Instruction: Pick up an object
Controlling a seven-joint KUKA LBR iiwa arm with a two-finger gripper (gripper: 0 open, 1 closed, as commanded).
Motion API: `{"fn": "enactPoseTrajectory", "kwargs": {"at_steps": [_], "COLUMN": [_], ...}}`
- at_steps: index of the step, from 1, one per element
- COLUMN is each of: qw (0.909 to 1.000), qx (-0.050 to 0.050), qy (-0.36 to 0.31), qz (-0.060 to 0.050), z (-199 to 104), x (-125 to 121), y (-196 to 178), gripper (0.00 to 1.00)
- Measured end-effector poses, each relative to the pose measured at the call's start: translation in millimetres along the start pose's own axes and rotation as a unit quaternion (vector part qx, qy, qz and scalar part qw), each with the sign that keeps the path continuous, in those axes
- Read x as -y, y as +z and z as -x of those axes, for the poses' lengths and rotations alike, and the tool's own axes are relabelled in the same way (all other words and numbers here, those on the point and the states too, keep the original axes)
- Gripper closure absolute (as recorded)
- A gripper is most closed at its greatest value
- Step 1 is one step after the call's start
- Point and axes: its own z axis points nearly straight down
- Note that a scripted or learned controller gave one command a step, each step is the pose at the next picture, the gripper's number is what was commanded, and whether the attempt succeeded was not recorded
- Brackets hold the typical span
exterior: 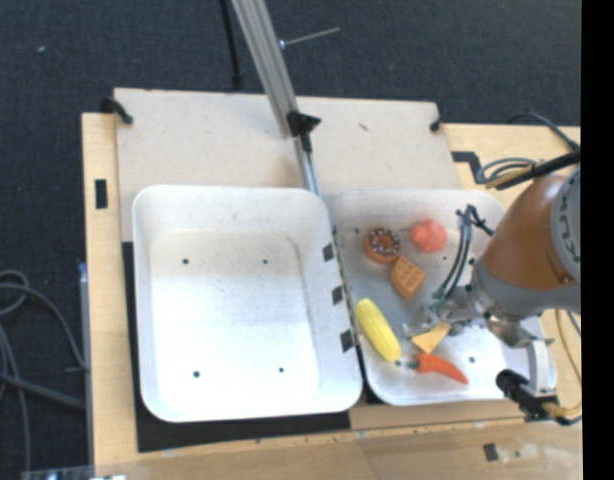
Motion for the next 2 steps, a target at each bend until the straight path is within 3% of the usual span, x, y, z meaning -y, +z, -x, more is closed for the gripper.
{"fn": "enactPoseTrajectory", "kwargs": {"at_steps": [2], "qw": [1.0], "qx": [0.001], "qy": [-0.008], "qz": [0.001], "z": [-2], "x": [-14], "y": [-112], "gripper": [1.0]}}
